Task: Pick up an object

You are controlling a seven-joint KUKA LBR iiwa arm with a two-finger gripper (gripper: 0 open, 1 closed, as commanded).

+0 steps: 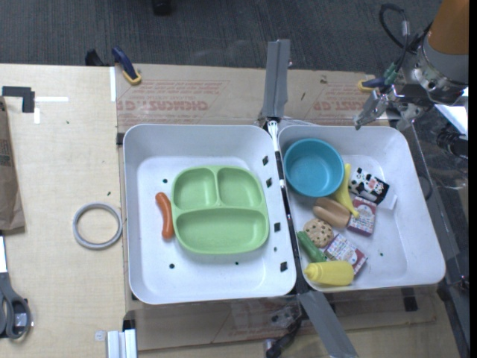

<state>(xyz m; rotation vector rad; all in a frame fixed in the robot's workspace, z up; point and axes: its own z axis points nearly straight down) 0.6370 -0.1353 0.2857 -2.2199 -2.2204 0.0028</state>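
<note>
Surface (59, 162): pale wood at left with a cardboard sheet (194, 99) under two white bins, bearing a grey tape ring (97, 224), scissors (15, 315) and a blue-handled clamp (127, 64); dark carpet (223, 10) beyond. Left bin (141, 274): green divided plate (220, 209), orange sausage (165, 215) beside it. Right bin (417, 259): blue bowl (314, 167), banana (344, 192), cow-print carton (370, 186), cookie (319, 233), yellow bottle (329, 273), all lying loose; tool (381, 110) above the bin's far rim, grasp state cannot be told.

A pale wooden bench (59, 162) under a cardboard sheet (194, 95) stands on dark grey carpet (223, 13).
</note>
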